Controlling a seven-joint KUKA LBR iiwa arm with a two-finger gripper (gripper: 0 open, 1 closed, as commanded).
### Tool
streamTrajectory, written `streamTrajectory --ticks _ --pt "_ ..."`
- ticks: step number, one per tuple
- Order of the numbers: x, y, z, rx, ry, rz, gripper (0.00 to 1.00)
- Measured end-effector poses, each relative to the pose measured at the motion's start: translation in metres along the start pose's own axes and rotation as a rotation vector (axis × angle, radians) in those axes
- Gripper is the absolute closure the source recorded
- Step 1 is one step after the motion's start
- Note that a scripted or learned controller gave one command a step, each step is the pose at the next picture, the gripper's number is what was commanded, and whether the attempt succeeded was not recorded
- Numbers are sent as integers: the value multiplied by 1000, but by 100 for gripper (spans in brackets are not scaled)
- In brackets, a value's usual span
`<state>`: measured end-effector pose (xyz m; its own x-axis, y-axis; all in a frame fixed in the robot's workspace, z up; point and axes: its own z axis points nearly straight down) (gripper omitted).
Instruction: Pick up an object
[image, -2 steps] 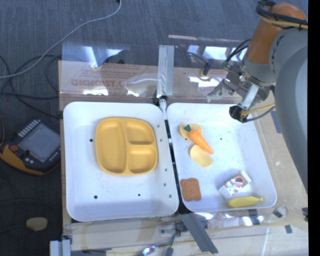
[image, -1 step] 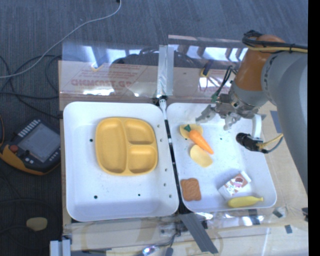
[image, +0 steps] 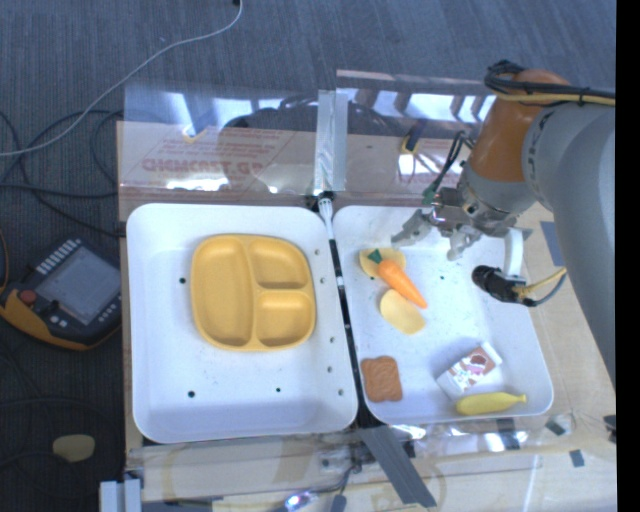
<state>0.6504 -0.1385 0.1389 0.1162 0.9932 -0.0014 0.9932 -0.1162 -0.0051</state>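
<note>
- The claw (image: 433, 236) hangs over the upper part of the right bin (image: 535, 340), fingers spread apart with nothing between them.
- A carrot (image: 400, 280) lies just beside and below it, touching a pale yellow slice (image: 403, 313).
- A brown cookie (image: 381, 378), small carton (image: 469, 369) and banana (image: 489, 402) sit near the bin's front.
- The left bin (image: 160, 390) holds a yellow divided plate (image: 253, 291).

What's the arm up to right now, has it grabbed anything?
Gripper open, nothing between its fingers, above right bin's far end. Carrot nearest, lying free. Nothing blocking it.
</note>
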Motion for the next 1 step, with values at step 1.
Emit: streamTrajectory --ticks 1 --pt "23 -22 50 -15 -1 -294 0"
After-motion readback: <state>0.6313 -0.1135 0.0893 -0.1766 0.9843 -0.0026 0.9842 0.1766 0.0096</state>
